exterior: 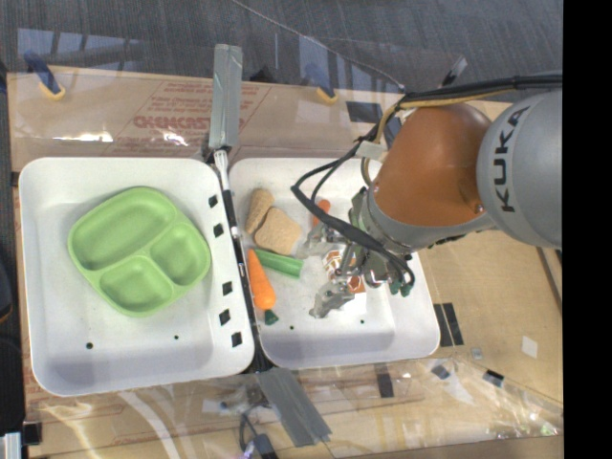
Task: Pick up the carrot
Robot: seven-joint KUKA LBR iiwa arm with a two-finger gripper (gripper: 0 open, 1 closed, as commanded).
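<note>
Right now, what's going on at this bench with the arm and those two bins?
A KUKA arm reaches into the right bin, its pincer low over the bin floor. The carrot lies loose by that bin's left wall, next to a green stick and bread pieces. A green divided plate sits in the left bin.
</note>
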